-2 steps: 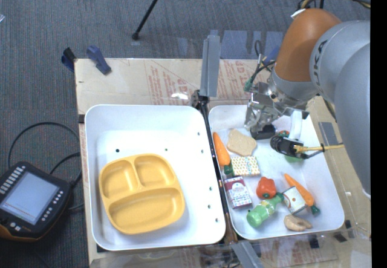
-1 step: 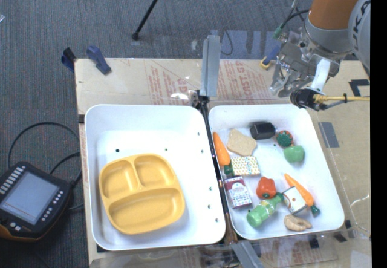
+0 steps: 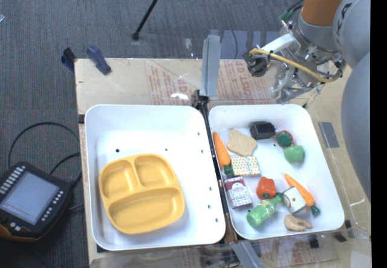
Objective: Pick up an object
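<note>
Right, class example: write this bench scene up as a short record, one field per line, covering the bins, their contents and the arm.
left bin: yellow divided tray
right bin: toy foods, among them two carrots, a bread slice, a green pear
other item: black block near the far rim
gripper: above the right bin's far edge, holding nothing visible

The right bin holds a jumble: a carrot along its left wall, toast beside it, a black block, a green pepper, a checkered packet, a red box, a red pepper, a green bottle, a second carrot.
</note>
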### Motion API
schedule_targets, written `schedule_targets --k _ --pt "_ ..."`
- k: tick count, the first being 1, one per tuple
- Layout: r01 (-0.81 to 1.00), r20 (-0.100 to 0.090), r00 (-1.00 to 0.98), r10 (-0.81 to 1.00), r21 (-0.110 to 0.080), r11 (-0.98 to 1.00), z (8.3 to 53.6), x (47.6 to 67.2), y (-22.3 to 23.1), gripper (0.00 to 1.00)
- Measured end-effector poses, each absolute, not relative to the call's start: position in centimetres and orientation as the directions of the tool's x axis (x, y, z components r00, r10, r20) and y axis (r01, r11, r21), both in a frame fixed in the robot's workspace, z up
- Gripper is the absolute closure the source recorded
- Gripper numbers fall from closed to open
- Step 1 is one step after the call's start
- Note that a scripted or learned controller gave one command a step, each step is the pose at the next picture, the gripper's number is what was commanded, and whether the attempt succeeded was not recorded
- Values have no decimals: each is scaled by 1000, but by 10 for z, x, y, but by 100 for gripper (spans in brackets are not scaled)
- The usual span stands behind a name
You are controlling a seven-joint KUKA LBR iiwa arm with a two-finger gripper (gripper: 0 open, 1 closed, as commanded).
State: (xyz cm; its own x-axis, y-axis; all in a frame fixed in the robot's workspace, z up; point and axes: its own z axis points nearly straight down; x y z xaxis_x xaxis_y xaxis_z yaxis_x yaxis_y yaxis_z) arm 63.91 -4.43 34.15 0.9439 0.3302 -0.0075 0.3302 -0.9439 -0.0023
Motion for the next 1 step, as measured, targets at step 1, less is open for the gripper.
schedule_targets --k 1 --pt "211 -20 977 211 -6 -978 213 628 -55 100"
